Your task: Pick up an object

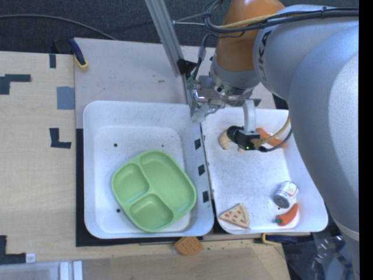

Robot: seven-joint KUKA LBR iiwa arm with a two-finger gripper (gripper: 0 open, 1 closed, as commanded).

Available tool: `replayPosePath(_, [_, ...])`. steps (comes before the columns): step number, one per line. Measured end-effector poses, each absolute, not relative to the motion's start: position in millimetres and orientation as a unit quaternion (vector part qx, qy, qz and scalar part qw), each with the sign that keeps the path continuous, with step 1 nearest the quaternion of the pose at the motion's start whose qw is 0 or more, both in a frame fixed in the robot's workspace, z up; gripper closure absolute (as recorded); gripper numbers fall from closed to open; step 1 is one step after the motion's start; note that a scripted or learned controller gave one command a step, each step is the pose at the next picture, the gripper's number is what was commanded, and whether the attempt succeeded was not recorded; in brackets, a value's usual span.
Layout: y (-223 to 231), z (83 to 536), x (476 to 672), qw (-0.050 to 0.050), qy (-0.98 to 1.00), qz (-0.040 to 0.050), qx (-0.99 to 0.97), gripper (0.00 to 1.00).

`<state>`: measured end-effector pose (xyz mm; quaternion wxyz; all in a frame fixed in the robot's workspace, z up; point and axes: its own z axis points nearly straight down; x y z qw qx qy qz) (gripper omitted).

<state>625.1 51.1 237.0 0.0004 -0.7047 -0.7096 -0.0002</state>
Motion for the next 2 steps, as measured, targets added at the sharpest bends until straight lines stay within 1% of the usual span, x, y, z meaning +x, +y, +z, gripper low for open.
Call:
replayPosePath(1, [91.1,229.1,640.9,0.0,-0.709,0.0004,-0.705,1.0])
replayPosePath(2, [88.9,229.7,640.5,0.0,-0.708,0.0013,-0.706,0.0])
